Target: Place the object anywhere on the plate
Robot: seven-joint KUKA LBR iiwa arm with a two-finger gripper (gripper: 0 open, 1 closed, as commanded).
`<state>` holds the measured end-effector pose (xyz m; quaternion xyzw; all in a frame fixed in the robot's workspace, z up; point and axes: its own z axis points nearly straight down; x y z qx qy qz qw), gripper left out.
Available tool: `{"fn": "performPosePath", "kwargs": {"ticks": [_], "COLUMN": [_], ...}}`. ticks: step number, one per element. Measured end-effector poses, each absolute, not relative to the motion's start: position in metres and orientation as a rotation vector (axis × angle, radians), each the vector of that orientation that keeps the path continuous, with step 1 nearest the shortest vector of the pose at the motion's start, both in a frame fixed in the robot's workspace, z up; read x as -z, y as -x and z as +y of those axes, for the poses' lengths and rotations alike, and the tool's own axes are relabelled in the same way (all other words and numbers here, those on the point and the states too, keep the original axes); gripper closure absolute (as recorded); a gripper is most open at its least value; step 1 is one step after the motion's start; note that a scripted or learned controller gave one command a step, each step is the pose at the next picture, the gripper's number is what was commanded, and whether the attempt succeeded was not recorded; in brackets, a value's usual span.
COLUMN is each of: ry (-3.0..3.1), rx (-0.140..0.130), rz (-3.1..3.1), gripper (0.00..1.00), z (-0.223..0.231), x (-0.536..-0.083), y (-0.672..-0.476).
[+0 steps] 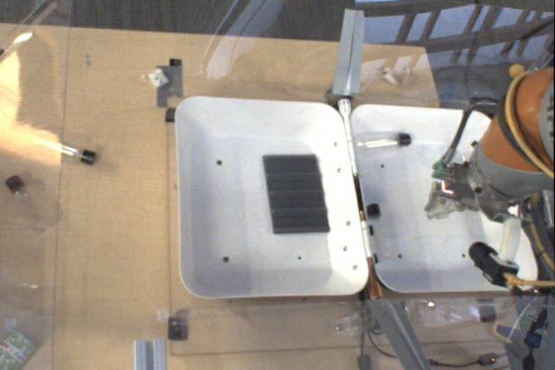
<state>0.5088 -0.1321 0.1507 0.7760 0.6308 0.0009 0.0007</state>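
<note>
We see two white bins side by side on the bench [104,256]. The left bin [199,256] holds the plate [296,193], a dark ribbed rectangle lying flat a bit to 3 o'clock of that bin's centre. The right bin [408,264] holds the object [382,140], a thin clear tube with a dark cap, lying flat near the bin's 11 o'clock corner, well apart from the plate. The arm [520,134], grey with an orange band, comes in from 3 o'clock; the gripper [447,195] hangs over the right bin's middle, at about 4 o'clock from the tube and apart from it. Whether the claw is apart or together, we cannot tell. A second small capped tube [78,154] lies on the bench at 9 o'clock of the left bin.
</note>
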Motion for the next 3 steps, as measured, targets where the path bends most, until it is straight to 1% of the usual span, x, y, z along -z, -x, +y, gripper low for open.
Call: {"fn": "performPosePath", "kwargs": {"ticks": [1,2,3], "ry": [-2.109,-2.175,-2.506], "rx": [-0.006,-0.003,-0.006], "rz": [2.322,2.264,1.894], "gripper": [1.00,1.00,1.00], "z": [-0.080,-0.035,0.052], "x": [-0.241,-0.184,-0.185], "y": [-0.550,-0.498,-0.488]}}
